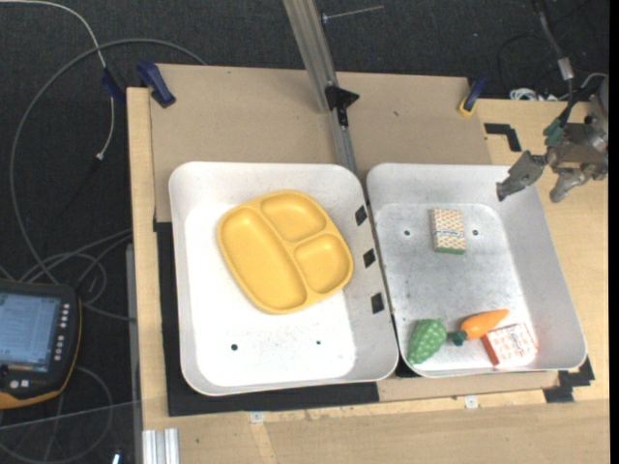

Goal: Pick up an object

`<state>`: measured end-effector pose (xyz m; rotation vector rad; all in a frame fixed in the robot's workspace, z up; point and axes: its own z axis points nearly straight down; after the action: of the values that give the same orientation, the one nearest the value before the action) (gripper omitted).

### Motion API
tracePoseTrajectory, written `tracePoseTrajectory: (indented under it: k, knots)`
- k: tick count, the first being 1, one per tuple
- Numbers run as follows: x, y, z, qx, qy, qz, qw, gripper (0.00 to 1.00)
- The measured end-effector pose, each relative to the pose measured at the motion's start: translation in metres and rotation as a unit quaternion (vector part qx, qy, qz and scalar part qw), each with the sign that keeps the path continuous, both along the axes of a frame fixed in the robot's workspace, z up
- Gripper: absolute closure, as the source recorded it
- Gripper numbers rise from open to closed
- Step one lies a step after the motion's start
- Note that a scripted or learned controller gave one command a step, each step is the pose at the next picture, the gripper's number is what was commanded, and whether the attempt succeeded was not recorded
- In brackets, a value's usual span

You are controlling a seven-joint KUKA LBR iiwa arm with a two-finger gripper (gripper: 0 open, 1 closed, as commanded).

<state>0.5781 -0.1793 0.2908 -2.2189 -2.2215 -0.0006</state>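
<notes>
We see two fingers (520, 176) spread with nothing between them, the gripper (542, 180) hovering over the right bin's (551, 259) far right rim, while inside lie a small patterned box (448, 230), and near the front a green toy (427, 340), carrot (482, 324) and red-white packet (510, 344).

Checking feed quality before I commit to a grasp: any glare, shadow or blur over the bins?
Camera view: lighting is even, no strong glare on the right bin; the yellow plate and patterned box look sharp with faint shadows; the gripper at the right edge is slightly soft, its outline harder to read.
</notes>
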Motion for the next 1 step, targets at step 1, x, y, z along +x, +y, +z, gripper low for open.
tracePoseTrajectory:
  k: [1]
  knots:
    - [0.0, 0.0, 0.0, -0.0001, 0.0, 0.0, 1.0, 0.0]
